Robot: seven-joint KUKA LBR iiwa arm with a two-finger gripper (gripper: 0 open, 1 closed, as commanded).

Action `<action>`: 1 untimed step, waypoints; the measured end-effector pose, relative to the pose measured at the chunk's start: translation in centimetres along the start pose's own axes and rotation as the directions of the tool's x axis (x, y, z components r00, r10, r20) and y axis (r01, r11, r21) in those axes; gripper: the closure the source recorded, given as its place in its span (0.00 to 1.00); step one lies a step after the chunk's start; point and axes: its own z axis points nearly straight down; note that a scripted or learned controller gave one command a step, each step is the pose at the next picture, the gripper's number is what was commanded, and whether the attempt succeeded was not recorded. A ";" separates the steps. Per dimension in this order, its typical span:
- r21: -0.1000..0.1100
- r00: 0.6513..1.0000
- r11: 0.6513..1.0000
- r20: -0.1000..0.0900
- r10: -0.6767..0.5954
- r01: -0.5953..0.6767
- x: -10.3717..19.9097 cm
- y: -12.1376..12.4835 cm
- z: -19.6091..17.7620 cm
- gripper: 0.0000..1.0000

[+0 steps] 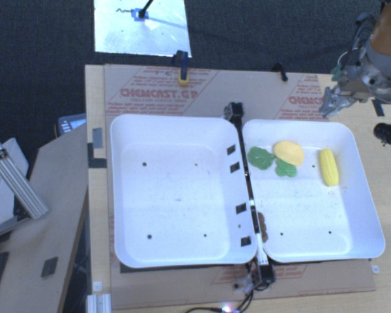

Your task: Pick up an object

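In the right bin [358, 233] lie three small objects near its far edge: a yellow rounded piece [289, 151], a green leafy piece [261, 158] touching it on the left, and a yellow corn cob [328, 166] lying lengthwise to the right. A second bit of green [287, 169] sits just below the yellow piece. My gripper [330, 103] hangs above the far right corner of that bin, outside its rim, well above and to the right of the objects. Nothing shows between its fingers.
The left bin [127, 240] stands beside the right one, joined by a black clip strip [244, 181]. Both rest on a brown cardboard sheet [156, 90]. A shiny metal plate [140, 18] lies at the back. A grey side table [45, 194] stands at the left.
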 end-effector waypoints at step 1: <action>0.029 1.000 1.000 -0.008 0.008 -0.008 -1.1 -12.9 6.1 1.00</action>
